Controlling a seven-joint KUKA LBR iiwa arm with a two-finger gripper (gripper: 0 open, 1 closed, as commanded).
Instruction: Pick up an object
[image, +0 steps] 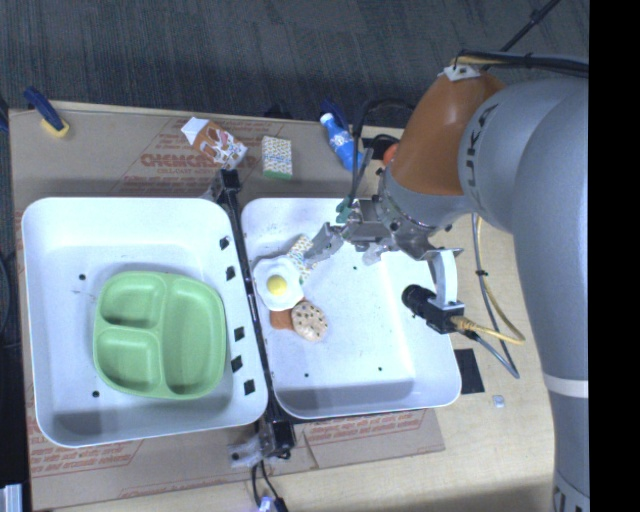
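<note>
Your gripper (312, 246) hangs in the right bin (400, 385), fingertips just up and right of the egg (279, 283); whether it is released or clenched, you cannot tell. The egg lies by the bin's left wall, the cookie (309, 320) just below it.

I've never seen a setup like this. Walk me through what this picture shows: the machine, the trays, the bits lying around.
One camera looks down at a slant on a bench. The big grey and orange shape is a robot arm reaching in from the right; its gripper hangs over the right white bin. That bin holds a toy fried egg and a cookie. The left white bin holds a green divided plate. I cannot see anything held between the fingers.
</note>
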